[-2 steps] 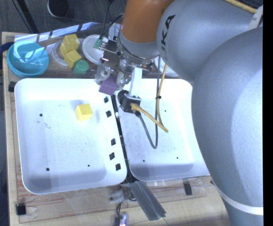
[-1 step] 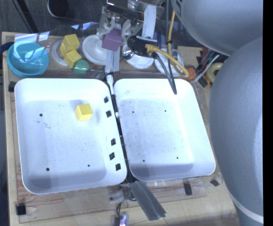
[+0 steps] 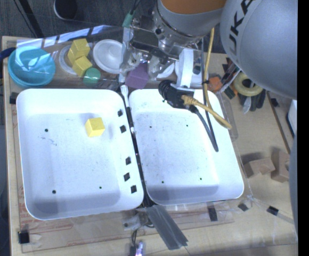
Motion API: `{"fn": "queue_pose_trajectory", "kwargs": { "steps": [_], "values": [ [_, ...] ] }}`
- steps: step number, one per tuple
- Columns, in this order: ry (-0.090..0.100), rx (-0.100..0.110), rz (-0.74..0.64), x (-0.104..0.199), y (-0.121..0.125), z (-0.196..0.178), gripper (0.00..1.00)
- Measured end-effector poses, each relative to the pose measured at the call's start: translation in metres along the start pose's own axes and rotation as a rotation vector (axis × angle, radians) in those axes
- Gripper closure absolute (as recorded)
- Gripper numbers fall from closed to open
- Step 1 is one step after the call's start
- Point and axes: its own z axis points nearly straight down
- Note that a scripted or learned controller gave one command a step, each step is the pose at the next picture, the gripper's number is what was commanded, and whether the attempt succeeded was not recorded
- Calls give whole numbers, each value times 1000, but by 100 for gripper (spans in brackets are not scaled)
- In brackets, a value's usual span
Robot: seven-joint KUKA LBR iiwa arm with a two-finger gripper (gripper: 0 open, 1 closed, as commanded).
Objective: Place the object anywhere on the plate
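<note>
The gripper (image 3: 138, 71) hangs at the far edge between the bins with a purple block (image 3: 138, 78) at its jaws, grip state indeterminate; the white plate (image 3: 107, 55) lies just left, so a loose hold risks a drop.

Setting: robotics lab bench, not a home or shop. Evidence: grey KUKA arm (image 3: 261, 31) with orange band reaches over two shallow white bins (image 3: 37, 196) set side by side on a wooden bench top (image 3: 266, 217). Black cables (image 3: 205, 119) trail from the wrist hardware into the right bin. Test props sit along the back edge: yellow blocks (image 3: 80, 56), blue bowl (image 3: 31, 65), white dish (image 3: 107, 55). Tape roll (image 3: 246, 83) and wood scraps (image 3: 263, 165) lie at the right. Dark carpet (image 3: 48, 9) behind.
</note>
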Motion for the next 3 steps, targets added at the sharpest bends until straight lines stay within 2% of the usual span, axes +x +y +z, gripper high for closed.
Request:
{"fn": "queue_pose_trajectory", "kwargs": {
  "steps": [1,2,3],
  "values": [
    [-3,4,72,-26,-98,72,100],
    [-4,5,111,51,-111,192,100],
    [-1,1,16,-25,-88,175,100]
  ]
}}
